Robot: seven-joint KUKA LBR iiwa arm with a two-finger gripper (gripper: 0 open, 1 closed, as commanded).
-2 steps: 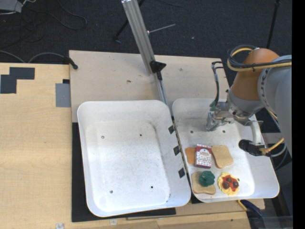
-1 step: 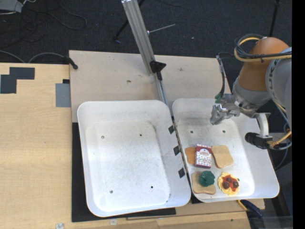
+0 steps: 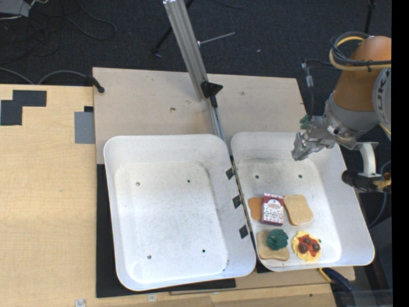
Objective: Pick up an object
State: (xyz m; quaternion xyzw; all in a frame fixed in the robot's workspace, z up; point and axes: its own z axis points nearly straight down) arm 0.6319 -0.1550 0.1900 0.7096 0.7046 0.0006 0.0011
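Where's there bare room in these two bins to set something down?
The left white bin is bare across its floor, bordered by the black clips on the divide. The right white bin is bare in its far half, beneath the hand. Its near end is crowded: red carton, tan slices, green toy, yellow-and-red toy.

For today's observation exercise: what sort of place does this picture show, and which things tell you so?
Probably a robotics lab: a robot arm reaches over two white bins on a bench, toy food items lie in one, and cables trail across the floor.
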